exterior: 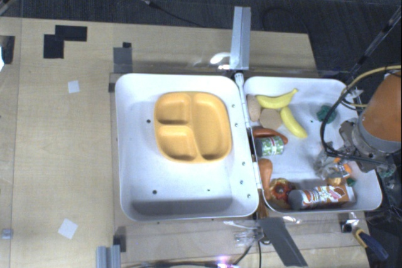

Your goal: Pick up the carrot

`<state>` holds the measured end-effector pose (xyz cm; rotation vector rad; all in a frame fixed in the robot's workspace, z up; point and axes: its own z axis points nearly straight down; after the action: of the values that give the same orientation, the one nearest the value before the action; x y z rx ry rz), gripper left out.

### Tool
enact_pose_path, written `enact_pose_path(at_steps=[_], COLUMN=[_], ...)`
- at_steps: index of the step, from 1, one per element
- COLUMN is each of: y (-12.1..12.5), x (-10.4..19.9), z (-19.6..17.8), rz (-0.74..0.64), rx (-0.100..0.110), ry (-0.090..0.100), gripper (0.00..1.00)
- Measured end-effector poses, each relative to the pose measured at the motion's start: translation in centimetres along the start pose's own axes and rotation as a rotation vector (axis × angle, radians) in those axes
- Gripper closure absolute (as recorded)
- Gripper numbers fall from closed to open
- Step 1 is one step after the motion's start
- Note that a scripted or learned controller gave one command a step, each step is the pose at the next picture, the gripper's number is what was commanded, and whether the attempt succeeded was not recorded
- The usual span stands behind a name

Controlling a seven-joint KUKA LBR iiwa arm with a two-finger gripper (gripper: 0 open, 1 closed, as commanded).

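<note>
Carrot [266, 171] lies against the right bin's [361, 201] left wall, near its front; gripper [333, 166] hovers by the right edge, grip state indiscernible.

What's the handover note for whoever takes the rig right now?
Gripper: low over the right side of the right bin, beside the bottle; whether it is open or shut is unclear, nothing seen held.
Carrot: lying against the right bin's left wall, below the green can and above the red item in the front-left corner.
Other items: bananas at the back, bottle along the front wall, yellow divided plate in the left bin.
Done: nothing; carrot not picked.
Left: move across to the carrot, grasp, lift.
</note>
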<state>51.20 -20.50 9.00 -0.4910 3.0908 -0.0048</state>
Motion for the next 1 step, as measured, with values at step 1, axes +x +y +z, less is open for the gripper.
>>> enact_pose_path(at_steps=[1], y=[3.8], x=[-0.68], z=[-8.06], rz=[0.139], rx=[0.002], ry=[-0.003], gripper=[1.0])
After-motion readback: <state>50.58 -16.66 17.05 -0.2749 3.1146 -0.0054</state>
